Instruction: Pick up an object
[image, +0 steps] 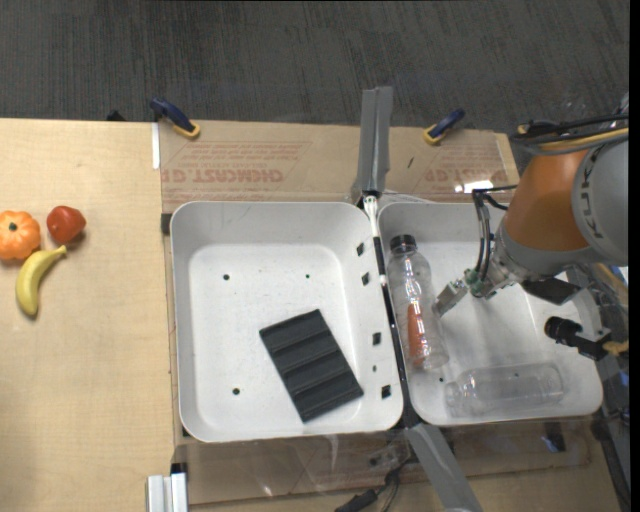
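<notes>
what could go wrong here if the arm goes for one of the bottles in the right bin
1. The pincer hangs beside the upright-lying bottle, which rests against the right bin wall by the divider; a finger could likely jam on that wall.
2. The clear bottle lies on its side and looks smooth and round, so it may roll or slip away when pinched.
</notes>
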